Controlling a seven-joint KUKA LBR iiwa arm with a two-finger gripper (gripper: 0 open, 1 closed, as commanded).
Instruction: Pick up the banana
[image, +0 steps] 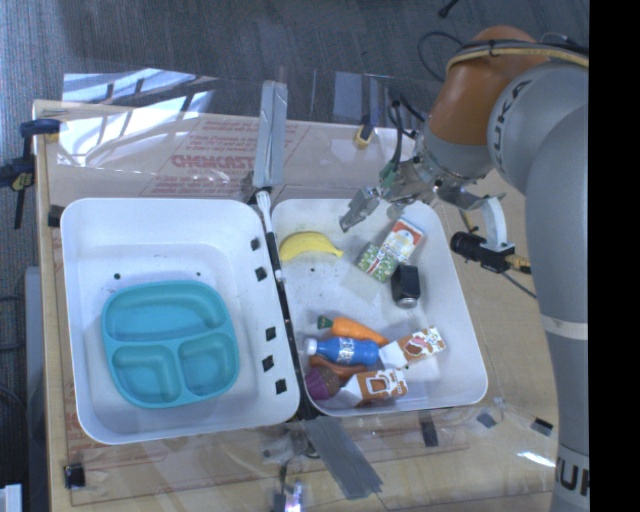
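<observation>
Toys sit in a heap at the near end of the right bin (470, 350): a carrot (355, 329), a bottle (345, 351) and small cartons. Past them lie a black can (405, 284) and a green box (390, 250). A yellow banana (309, 246) lies alone by the far left wall. Just beside it hangs the end effector (362, 211), fingers apart, holding nothing. A blue tray (170, 341) fills the left bin (80, 250).
</observation>
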